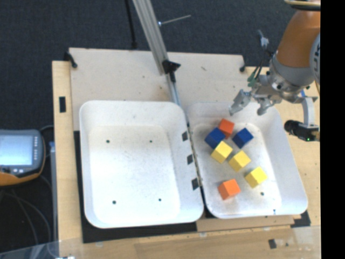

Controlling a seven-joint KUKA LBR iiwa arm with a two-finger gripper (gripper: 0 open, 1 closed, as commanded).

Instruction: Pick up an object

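Observation:
Several small cubes lie in the right bin. An orange cube and two blue cubes form the upper cluster. Below them sit two yellow cubes, a third yellow cube and a second orange cube. My gripper hangs open above the bin's far edge, up and right of the top orange cube, with nothing between its fingers.
The left bin sits beside the right one. A slanted aluminium rail runs down to the gap between the bins. A small grey screen device stands off the bench at left.

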